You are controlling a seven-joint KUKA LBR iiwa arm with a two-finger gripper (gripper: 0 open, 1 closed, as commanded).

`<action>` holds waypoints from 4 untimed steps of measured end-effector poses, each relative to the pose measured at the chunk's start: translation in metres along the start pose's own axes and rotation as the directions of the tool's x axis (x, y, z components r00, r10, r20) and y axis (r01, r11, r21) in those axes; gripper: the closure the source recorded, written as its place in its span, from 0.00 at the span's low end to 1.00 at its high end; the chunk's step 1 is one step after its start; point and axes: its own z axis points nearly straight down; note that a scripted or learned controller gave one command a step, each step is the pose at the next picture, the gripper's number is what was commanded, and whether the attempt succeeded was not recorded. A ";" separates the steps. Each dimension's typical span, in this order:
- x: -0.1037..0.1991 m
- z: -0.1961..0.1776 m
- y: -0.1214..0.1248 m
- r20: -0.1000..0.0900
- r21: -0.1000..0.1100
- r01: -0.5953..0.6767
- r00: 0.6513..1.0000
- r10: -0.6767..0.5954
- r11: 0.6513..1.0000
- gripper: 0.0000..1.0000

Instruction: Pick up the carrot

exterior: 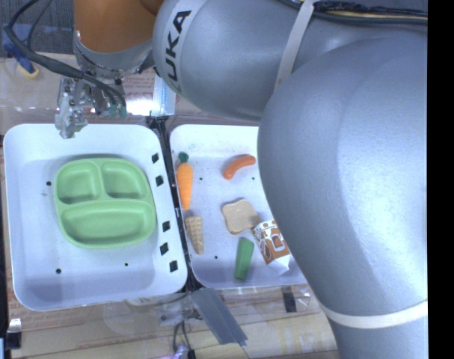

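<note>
The carrot [184,183], orange with a small green top, lies lengthwise along the left wall of the right bin [212,137]. My gripper [71,118] hangs over the far left corner of the left bin, well to the left of the carrot and apart from it. Nothing shows between its fingers. The big grey arm covers the right part of the right bin.
A green divided plate [104,200] lies in the left bin [25,275]. In the right bin lie an orange sausage [238,165], a slice of bread [239,215], a waffle cone [194,233], a green cucumber piece [244,258] and a small printed packet [271,243].
</note>
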 end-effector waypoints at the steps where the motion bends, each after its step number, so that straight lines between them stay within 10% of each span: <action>1: 0.001 0.029 0.000 -0.007 0.003 -0.187 0.982 0.187 0.982 1.00; 2: 0.015 0.011 0.003 -0.006 0.005 -0.481 0.877 0.481 0.877 1.00; 3: 0.022 0.006 -0.009 -0.006 0.009 -0.718 0.696 0.718 0.696 1.00; 4: 0.021 0.035 -0.027 -0.003 0.012 -0.939 0.342 0.940 0.342 1.00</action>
